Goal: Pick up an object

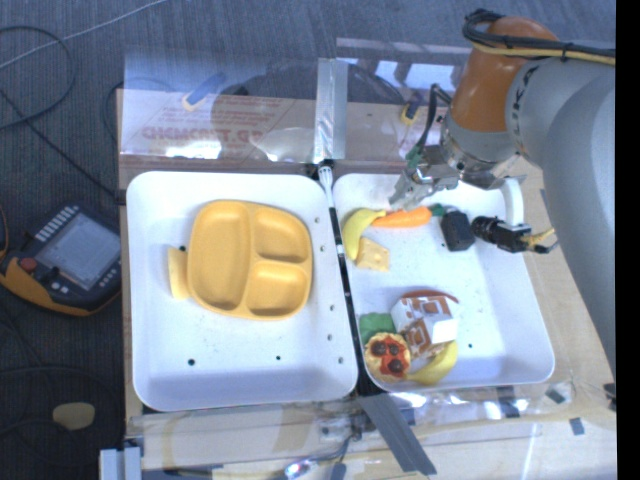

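Holding yellow tray point(249, 258): left bin point(150, 368)

Faint reddish lettering runs across the clear plastic sheet point(215, 123) behind the left bin point(150, 368). It is too blurred to read. Nothing else bears legible text.

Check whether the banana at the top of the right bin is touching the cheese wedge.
Touching. In the camera view, the banana curves down until its lower end overlaps the cheese wedge with no white bin floor between them.
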You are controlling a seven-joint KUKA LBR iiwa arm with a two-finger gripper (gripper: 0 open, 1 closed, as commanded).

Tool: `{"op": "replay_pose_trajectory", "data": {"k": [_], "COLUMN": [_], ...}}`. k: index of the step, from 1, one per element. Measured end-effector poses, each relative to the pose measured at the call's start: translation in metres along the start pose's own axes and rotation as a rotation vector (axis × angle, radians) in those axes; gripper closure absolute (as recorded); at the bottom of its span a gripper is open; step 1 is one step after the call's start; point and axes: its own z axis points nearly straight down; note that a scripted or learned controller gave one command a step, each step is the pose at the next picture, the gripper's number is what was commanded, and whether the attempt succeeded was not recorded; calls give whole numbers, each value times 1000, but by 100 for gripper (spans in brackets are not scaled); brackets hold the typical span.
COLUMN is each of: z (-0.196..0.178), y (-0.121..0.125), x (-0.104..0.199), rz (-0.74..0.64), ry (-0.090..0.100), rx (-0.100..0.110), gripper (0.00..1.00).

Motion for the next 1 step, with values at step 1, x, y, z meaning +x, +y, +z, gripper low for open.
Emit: {"op": "replay_pose_trajectory", "data": {"k": [1], "z": [26], "y": [-3], "x": [-15], "rz": [-110], "ry": [-4], "rx": [1], "gripper": [100]}}
